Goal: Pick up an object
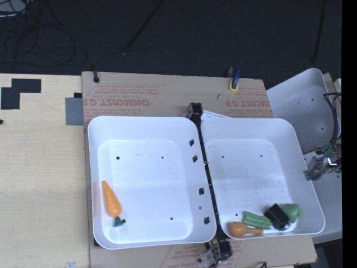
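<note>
Honestly, you can't tell the gripper's state; the black block and green pieces crowd the right bin's corner, risking misses.

Single fixed camera above the bench, looking down at a slant, both white bins framed from moderate height

dark floor, pale wooden bench

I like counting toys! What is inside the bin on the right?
The right bin holds a black block lying over green toy vegetables, with a tan pear-shaped toy beside them. The block covers part of the green ones, so their count is unclear.
</note>
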`<state>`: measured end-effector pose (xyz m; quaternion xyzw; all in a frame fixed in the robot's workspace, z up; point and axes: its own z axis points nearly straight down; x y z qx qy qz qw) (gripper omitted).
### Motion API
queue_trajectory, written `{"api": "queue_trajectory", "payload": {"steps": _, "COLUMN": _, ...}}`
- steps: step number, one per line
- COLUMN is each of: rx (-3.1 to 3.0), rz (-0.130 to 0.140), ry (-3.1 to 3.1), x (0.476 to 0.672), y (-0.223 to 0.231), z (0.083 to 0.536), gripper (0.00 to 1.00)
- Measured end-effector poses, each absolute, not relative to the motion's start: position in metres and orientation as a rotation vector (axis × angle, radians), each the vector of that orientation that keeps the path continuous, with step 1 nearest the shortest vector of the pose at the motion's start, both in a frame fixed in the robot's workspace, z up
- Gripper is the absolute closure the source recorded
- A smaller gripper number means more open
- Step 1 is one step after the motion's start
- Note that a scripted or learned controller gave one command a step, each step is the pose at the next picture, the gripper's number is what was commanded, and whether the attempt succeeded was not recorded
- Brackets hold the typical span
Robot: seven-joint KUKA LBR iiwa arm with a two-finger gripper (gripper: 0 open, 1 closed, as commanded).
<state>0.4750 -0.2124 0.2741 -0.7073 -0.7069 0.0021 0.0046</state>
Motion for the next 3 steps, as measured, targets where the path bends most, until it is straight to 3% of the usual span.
{"api": "queue_trajectory", "payload": {"steps": 1, "rx": -2.224, "rz": -0.002, "ry": -2.224, "x": 0.476, "y": -0.214, "z": 0.338, "gripper": 1.00}}
{"api": "queue_trajectory", "payload": {"steps": 2, "rx": -2.221, "rz": 0.000, "ry": -2.223, "x": 0.476, "y": -0.214, "z": 0.354, "gripper": 1.00}}
{"api": "queue_trajectory", "payload": {"steps": 3, "rx": -2.216, "rz": 0.006, "ry": -2.215, "x": 0.475, "y": -0.212, "z": 0.274, "gripper": 1.00}}
